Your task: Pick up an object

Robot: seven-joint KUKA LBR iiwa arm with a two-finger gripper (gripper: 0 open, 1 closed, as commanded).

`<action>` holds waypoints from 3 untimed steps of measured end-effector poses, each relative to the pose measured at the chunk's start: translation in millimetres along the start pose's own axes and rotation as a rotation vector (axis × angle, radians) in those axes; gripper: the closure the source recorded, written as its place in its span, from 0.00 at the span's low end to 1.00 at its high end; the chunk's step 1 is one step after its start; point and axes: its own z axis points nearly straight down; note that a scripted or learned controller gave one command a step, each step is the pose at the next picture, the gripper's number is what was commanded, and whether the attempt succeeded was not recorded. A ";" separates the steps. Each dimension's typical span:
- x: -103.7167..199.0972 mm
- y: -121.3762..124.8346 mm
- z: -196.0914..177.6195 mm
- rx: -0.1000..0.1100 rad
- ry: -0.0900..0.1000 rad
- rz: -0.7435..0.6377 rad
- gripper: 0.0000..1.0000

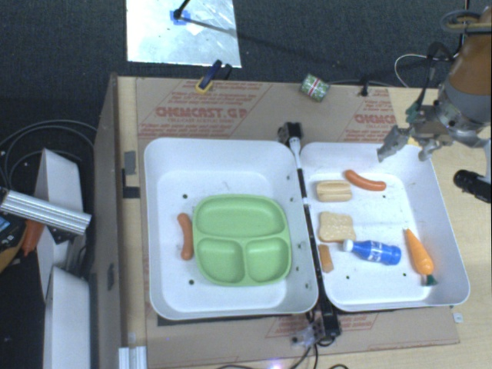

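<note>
My gripper (406, 146) hovers over the far right corner of the right bin (446, 229), its two fingers spread open and nothing between them. Inside that bin lie a red sausage (365, 180), a bread roll (333, 191), a toast slice (336, 226), a blue bottle (377, 251), a carrot (419, 252) and a small brown stick (326, 257). The sausage is the nearest to the gripper, a little to its lower left. The left bin (165, 206) holds a green divided plate (242, 238) and a second sausage (184, 235).
A green can (314, 87) and a yellow-blue clip (211, 75) lie on the cardboard behind the bins. A foil sheet (184, 21) sits further back. Cables and metal parts (46, 210) crowd the left side. A black part (473, 183) sticks in at the right.
</note>
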 end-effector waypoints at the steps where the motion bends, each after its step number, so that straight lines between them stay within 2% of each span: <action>1: 30.2 -19.5 80.3 0.002 0.001 -0.002 0.00; 2: 47.1 -77.3 162.3 -0.002 0.001 0.001 0.00; 3: 8.9 -31.1 88.3 -0.003 -0.001 0.001 0.00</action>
